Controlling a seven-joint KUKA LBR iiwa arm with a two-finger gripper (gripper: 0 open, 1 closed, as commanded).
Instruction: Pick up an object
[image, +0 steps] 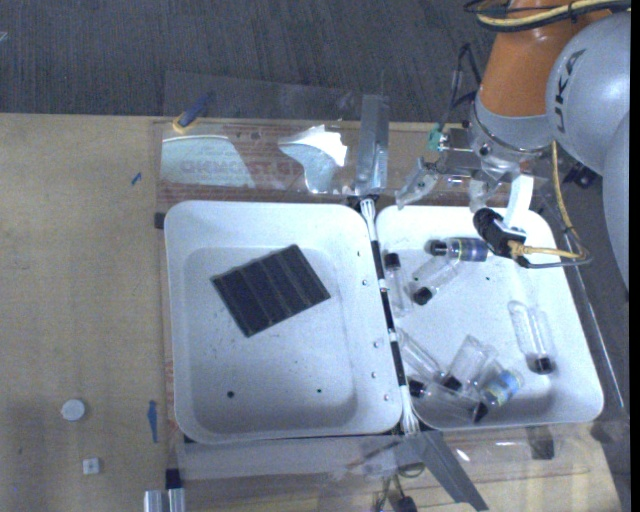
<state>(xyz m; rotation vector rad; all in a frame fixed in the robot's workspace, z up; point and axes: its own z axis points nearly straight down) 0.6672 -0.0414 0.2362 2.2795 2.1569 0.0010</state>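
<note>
The two-finger gripper (468, 190) hangs over the back edge of the right white bin (570, 300), its fingers spread apart with nothing between them. Just below it, inside that bin, lies a clear plastic vial with a blue band (455, 248). More clear, black-capped vials (530, 335) lie scattered toward the bin's front. The left white bin (190, 330) holds a dark ribbed rectangular pad (270, 288), lying flat and askew.
</note>
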